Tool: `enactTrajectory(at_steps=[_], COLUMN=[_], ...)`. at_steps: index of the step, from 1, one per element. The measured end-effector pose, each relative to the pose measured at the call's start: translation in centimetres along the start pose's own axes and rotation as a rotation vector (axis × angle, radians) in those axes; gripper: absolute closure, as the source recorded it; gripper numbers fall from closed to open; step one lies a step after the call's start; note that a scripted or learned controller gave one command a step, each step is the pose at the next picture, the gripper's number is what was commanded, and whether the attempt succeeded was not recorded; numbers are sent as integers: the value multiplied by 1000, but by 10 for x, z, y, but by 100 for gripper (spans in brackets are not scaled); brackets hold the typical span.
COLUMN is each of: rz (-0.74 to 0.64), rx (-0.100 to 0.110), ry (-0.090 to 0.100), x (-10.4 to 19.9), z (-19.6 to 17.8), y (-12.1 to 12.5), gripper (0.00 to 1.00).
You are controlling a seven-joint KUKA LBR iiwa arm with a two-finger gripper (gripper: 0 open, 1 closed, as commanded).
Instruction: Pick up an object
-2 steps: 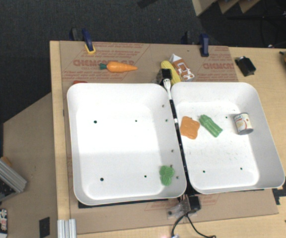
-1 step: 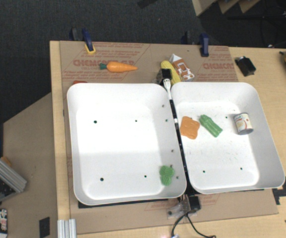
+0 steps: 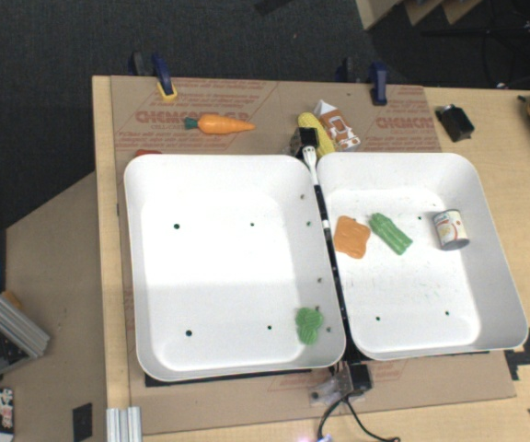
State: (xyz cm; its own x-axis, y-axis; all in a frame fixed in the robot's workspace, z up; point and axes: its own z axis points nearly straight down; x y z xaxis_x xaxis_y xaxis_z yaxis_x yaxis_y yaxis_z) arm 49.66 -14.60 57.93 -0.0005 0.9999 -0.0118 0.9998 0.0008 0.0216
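Right bin [image 3: 486, 274]: orange piece [image 3: 351, 237] by the left wall, green piece [image 3: 390, 232] just beside it, small can [image 3: 449, 228] further right. Left bin [image 3: 155, 247]: green lump [image 3: 309, 324] in the near right corner. On the board behind the bins: carrot [image 3: 221, 125], banana [image 3: 313, 132]. Gripper state: cannot tell.

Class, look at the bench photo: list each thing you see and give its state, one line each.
Carrot: lying on the board behind the left bin.
Broccoli: in the left bin's near right corner.
Orange piece: lying flat in the right bin.
Green piece: lying flat beside it.
Can: on its side.
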Motion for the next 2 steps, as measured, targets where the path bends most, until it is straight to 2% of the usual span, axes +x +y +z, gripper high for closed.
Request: enactTrajectory(at_steps=[1,2], rz=[0,0], rx=[1,-5], ry=[0,-3], x=[0,0], z=[1,-11], y=[0,1], gripper=[0,100])
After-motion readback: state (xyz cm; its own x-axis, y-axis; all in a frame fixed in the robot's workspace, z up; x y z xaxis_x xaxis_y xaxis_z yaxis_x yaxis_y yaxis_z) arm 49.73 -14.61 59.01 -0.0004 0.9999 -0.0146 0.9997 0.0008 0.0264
